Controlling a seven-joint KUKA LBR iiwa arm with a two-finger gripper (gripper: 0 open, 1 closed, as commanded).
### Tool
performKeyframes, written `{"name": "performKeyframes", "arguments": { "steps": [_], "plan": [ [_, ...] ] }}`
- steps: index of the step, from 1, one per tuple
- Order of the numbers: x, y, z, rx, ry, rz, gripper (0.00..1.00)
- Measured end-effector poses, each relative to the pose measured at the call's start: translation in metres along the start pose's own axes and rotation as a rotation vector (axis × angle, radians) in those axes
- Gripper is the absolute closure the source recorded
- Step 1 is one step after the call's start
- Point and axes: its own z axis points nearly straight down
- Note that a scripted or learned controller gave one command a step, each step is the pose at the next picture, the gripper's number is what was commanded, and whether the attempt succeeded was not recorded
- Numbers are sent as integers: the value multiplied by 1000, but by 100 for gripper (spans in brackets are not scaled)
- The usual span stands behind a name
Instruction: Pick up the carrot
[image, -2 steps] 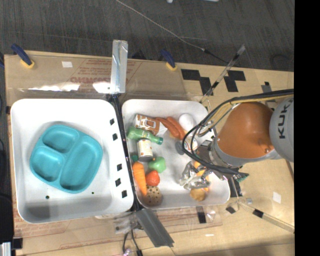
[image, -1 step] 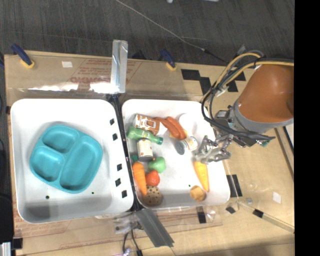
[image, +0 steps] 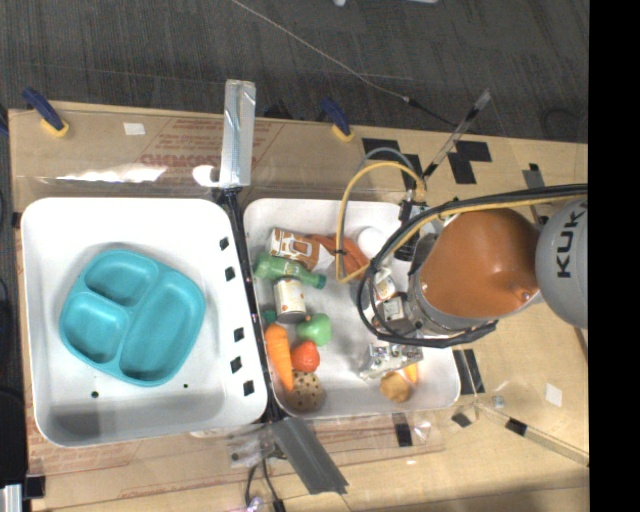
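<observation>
While gripper (image: 388, 358) hangs over right bin (image: 345, 212) near-right corner, jaw state impossible to tell. Locate carrot (image: 279, 354) against the bin's left wall, beside red fruit (image: 305, 355). Shift left, align across carrot's width, descend clear of neighbours.

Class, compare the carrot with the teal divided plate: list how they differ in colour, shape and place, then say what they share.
The carrot is orange; the teal divided plate is blue-green. The carrot is slim and tapered; the plate is broad, with three compartments. The carrot lies among other items in the right bin; the plate sits alone in the left bin. Both rest on a bin floor.
</observation>
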Motion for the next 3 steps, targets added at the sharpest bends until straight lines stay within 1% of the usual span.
{"name": "performKeyframes", "arguments": {
  "steps": [1,2,3],
  "plan": [
    [4,-58,-110,4,2,-501,100],
    [2,20,-34,-6,-3,-769,100],
    [-12,-14,-152,2,3,-1012,100]
  ]
}}
